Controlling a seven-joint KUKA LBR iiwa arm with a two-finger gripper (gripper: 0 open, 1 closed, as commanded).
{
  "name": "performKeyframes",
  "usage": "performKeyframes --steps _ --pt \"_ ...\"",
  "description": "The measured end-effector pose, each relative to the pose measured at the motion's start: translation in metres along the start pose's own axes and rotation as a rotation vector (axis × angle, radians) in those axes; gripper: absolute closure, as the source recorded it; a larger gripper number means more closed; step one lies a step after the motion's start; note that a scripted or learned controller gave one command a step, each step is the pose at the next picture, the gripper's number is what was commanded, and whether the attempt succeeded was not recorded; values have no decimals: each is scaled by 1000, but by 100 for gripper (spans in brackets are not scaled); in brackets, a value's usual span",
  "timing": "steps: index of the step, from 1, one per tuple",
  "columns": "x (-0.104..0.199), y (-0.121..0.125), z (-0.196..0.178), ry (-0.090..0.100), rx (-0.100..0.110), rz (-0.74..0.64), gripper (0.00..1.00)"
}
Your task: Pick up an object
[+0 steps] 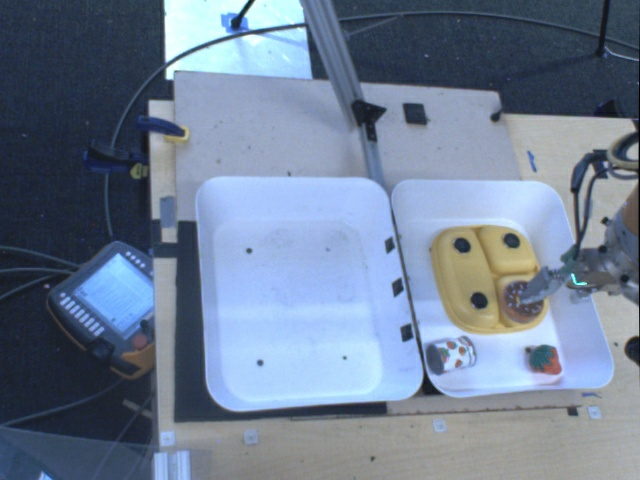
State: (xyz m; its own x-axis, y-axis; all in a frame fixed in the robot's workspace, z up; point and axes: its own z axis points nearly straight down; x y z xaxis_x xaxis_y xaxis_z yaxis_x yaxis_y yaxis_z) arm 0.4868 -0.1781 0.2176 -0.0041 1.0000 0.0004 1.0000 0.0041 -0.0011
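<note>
In the right bin (495,198) lies a yellow sectioned tray (478,263) with black dots on it. A small brown round piece with sprinkles (520,299) rests on the tray's lower right corner. My gripper (541,285) reaches in from the right and its tip sits just at that brown piece, touching or nearly so. A small patterned can (451,354) lies on its side at the bin's front left. A red and green strawberry-like toy (543,359) sits at the front right.
The left bin (295,288) stands beside the right one, with black clips (398,286) along their shared rim. A slanted metal pole (335,53) crosses the bench behind the bins. A teach pendant (105,303) lies off the bench at left.
</note>
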Motion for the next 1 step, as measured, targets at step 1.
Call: performKeyframes --steps 1 --pt "0 1 -1 -1 -2 0 0"
